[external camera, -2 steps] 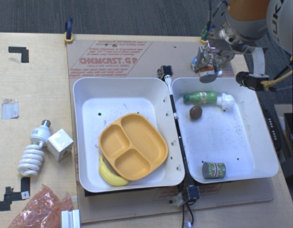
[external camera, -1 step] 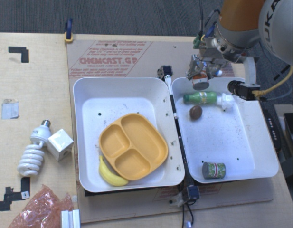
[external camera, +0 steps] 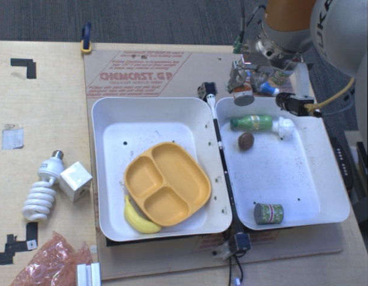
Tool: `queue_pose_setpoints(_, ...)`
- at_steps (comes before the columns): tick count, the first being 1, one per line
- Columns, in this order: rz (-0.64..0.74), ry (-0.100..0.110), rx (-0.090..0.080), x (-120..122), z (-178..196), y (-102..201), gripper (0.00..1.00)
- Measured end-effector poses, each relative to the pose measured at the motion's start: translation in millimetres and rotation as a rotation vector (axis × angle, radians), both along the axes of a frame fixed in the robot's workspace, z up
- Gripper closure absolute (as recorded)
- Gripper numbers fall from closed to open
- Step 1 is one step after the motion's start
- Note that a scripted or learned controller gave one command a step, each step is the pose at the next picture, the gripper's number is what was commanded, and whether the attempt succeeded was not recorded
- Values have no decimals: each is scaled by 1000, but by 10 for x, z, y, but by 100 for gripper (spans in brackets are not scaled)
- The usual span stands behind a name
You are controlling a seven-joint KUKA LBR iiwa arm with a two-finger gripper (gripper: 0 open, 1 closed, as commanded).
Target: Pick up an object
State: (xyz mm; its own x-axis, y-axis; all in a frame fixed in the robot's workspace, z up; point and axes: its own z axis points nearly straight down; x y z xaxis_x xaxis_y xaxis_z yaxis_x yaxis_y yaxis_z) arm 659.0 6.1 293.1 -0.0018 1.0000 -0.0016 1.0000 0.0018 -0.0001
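Observation:
My gripper (external camera: pixel 242 89) hangs over the far rim of the right bin (external camera: pixel 315 177), close to its back left corner. A small grey and orange piece sits right under it; I cannot tell if it is held. In this bin lie a green bottle (external camera: pixel 253 123) with a white cap, just in front of the gripper, a brown round thing (external camera: pixel 246 140) below the bottle, and a green can (external camera: pixel 268 213) near the front edge. A small blue thing (external camera: pixel 268 89) shows beside the gripper at the bin's back rim.
The left bin (external camera: pixel 112 130) holds a yellow divided plate (external camera: pixel 167 183) with a banana (external camera: pixel 139 218) partly under its front edge. On the bench to the left lie a spiral light bulb (external camera: pixel 40 190), a white cube (external camera: pixel 75 180) and a red mesh bag (external camera: pixel 52 261).

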Motion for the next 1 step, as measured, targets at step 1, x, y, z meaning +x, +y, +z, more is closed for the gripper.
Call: queue_pose_setpoints(1, 1, 0, 0, 0, 152, 197, 100)
